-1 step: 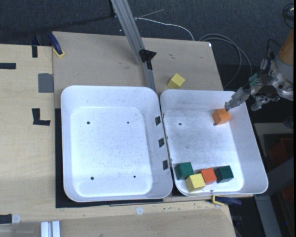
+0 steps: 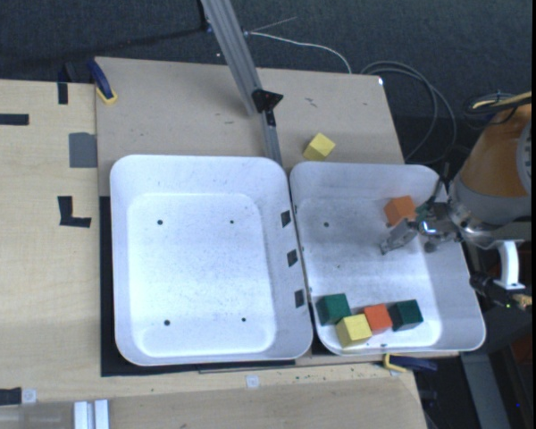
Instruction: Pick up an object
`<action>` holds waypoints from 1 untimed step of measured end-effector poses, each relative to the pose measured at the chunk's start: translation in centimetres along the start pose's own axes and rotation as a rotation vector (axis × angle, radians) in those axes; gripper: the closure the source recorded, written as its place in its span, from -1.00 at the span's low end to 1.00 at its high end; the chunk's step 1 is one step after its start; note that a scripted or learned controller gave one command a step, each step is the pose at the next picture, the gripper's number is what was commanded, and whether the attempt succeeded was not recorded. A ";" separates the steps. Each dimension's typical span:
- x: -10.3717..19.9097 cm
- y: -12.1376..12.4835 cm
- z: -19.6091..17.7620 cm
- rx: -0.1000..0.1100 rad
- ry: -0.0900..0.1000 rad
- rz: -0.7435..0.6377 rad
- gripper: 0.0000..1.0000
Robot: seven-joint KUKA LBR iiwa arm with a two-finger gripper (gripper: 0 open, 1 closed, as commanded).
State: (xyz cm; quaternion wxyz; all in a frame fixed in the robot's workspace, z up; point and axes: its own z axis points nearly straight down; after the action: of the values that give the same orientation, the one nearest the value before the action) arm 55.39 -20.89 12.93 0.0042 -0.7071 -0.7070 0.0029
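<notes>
I'm bringing the pincer [image 2: 400, 236] in beside the orange block [image 2: 399, 209] in the right bin [image 2: 357, 181]; can't tell if it's apart or together. Block is looking light, rigid, smooth, so I'm aiming across two opposite flat faces.

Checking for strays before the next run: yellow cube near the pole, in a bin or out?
Out. The yellow cube lies on the bench board, just beyond the right bin rim.
</notes>
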 end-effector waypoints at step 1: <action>0.1 6.4 3.9 -0.009 -0.001 -0.004 -1.00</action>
State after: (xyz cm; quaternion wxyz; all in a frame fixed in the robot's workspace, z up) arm 61.77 -20.77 8.92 0.0006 -0.7058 -0.7084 0.0001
